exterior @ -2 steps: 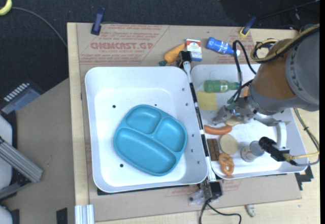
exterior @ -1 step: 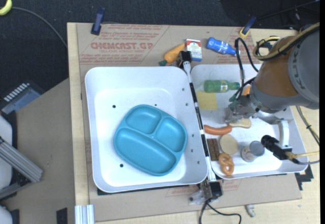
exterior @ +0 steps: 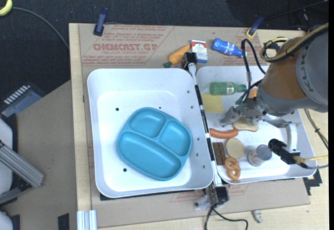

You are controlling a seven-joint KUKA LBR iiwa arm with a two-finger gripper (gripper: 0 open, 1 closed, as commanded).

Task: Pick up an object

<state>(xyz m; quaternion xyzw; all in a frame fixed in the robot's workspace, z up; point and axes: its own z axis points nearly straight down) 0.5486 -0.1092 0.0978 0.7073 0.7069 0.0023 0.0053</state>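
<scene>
My gripper hangs low over the middle of the right bin, on the grey arm with its orange band coming in from the right. Directly beneath and beside it lie a tan bread-like piece and a red sausage. A yellow block and a green bottle lie just behind the gripper. Toward the front sit a tan disc, a brown bar, a pretzel and a small grey round piece.
The left bin holds a blue divided plate. Behind the bins on the cardboard lie an orange carrot, a red and white carton and a blue bottle. Blue clips grip the board's far edge.
</scene>
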